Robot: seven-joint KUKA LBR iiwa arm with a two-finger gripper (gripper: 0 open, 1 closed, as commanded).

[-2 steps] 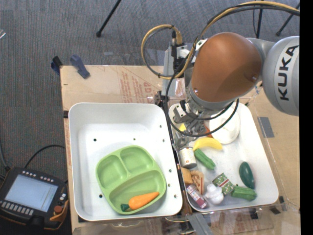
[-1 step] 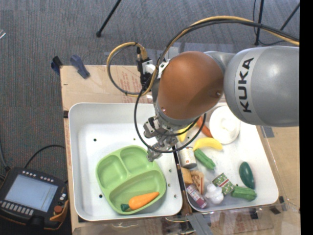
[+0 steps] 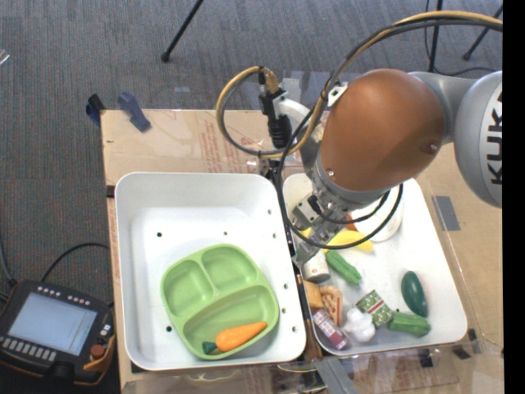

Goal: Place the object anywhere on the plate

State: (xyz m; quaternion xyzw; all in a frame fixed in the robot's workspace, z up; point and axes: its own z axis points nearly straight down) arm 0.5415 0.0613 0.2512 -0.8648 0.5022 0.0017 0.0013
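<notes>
- Bench with two shallow white bins side by side: the left bin (image 3: pixel 139 212) and the right bin (image 3: pixel 439 261), their inner walls touching along the middle.
- A green plate (image 3: pixel 193 281) with three compartments lies in the left bin, toward its near right corner.
- A toy carrot (image 3: pixel 239 335) lies in the plate's largest, nearest compartment, orange body pointing right and green top at the left end, fully inside the rim.
- The arm (image 3: pixel 385 134) reaches in from the right, its orange band bulking over the far part of the right bin, with cables looping above it.
- The gripper (image 3: pixel 312 261) hangs low at the left side of the right bin, just beside the dividing wall; it is mostly hidden beneath the wrist, so I cannot tell whether it is spread or closed, or whether anything sits in it.
- Just under the wrist a yellow piece (image 3: pixel 349 238), possibly a banana, lies partly covered.
- A green pickle (image 3: pixel 343 267) lies slanted just right of the gripper.
- A dark green vegetable (image 3: pixel 414 292) rests near the right wall, with another green piece (image 3: pixel 408 324) below it.
- A small green-and-red box (image 3: pixel 372 302), a white lump (image 3: pixel 359 327) and a pink packet (image 3: pixel 329 328) cluster along the near edge.
- A tan waffle-like item (image 3: pixel 326 295) sits beside the dividing wall.
- A teach pendant (image 3: pixel 53 327) sits on the floor at lower left.
</notes>
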